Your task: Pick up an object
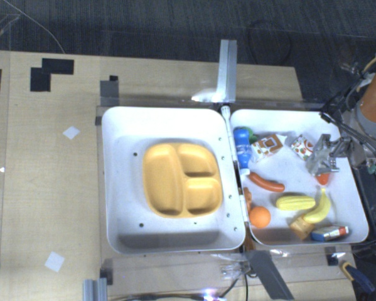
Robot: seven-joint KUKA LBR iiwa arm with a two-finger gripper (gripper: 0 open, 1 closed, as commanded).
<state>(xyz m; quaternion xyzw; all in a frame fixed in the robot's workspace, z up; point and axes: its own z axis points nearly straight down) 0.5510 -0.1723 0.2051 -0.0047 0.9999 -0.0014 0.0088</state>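
The right bin point(357, 196) holds several small items. Among them are a blue bottle point(241, 144) by the left wall, a sausage point(267, 182), an orange point(259, 216), a yellow corn cob point(295, 202) and a banana point(319, 209). Two snack packets point(267, 145) point(302, 147) lie at the back. My gripper point(324, 166) is low over the bin's right side and stands open. Just under its tips lies a small red object point(324, 179), partly hidden. Nothing sits between its fingers.
The left bin point(118, 168) holds a yellow divided tray point(180, 179). A red and blue tube point(330, 232) and a brown item point(300, 226) lie at the right bin's front. Cables hang at the right, beside the arm point(373, 105).
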